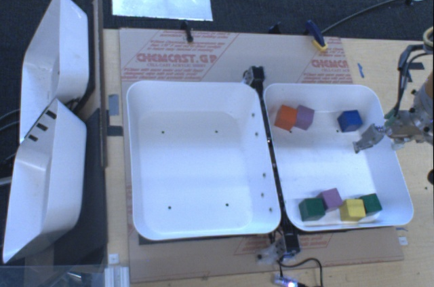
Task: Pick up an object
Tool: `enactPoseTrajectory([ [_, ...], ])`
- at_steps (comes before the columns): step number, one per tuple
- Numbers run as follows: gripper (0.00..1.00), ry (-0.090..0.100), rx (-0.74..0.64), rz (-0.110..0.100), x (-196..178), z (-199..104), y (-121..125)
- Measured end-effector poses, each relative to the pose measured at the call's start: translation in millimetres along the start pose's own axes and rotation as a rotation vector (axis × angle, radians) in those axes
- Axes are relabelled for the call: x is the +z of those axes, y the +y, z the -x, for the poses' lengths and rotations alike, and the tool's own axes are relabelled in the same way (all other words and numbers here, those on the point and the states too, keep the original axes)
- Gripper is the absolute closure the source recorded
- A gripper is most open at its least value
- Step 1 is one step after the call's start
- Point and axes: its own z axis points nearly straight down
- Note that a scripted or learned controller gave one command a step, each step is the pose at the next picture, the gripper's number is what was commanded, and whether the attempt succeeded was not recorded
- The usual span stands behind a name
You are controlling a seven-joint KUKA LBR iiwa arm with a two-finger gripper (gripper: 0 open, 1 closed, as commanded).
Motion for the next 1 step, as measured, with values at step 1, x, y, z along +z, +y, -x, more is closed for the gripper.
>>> enactPoseTrajectory([
  [1,0.00,0.003,-0.006,-0.009,110.6,-64.9,44.2],
])
